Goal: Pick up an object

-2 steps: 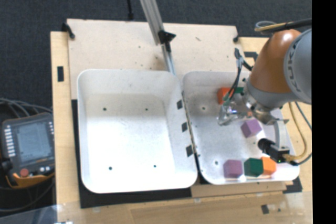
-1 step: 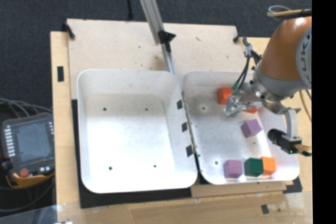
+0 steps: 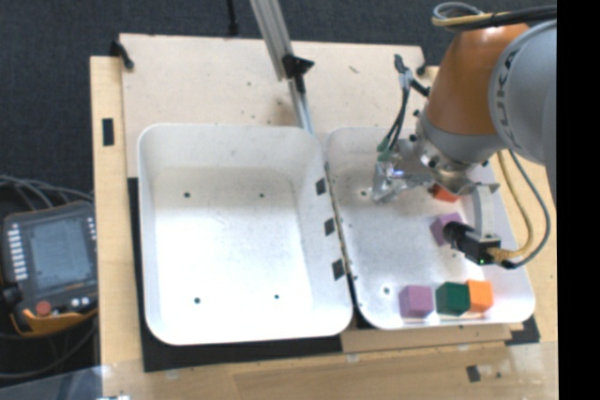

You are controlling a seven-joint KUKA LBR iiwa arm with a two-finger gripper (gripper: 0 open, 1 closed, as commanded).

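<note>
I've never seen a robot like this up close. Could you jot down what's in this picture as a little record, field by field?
arm: grey with an orange band, reaching in from the right over the right bin
gripper: low over the right bin's upper part; its fingers too small to judge
near edge of right bin: purple block, green block, orange block in a row
under the arm: another purple block, a small red piece partly hidden
left bin: white, beside the right one
far left: handheld control screen
</note>
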